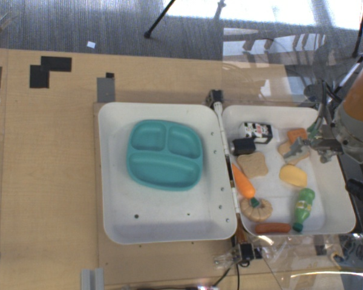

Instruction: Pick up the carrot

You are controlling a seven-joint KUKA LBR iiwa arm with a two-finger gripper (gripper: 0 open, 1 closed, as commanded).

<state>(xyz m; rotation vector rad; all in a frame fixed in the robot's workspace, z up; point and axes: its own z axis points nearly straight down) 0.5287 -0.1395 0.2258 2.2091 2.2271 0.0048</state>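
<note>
the carrot (244, 183), a smooth orange taper, is seen lying against the left wall of the right bin (333, 225), just above a round tan pumpkin-shaped piece (256, 208). the gripper (302, 147) is held well to the carrot's upper right, over a tan bread-like slab (294, 154); its grip state cannot be told. a glossy green bottle (302, 208) is seen lower right of the carrot.

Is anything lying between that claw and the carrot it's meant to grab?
Yes. The claw hangs over the right bin's far right part, while the carrot lies against its left wall. The slice of bread and the yellow lemon-like piece lie roughly between them, though a reach from above should clear both.
</note>
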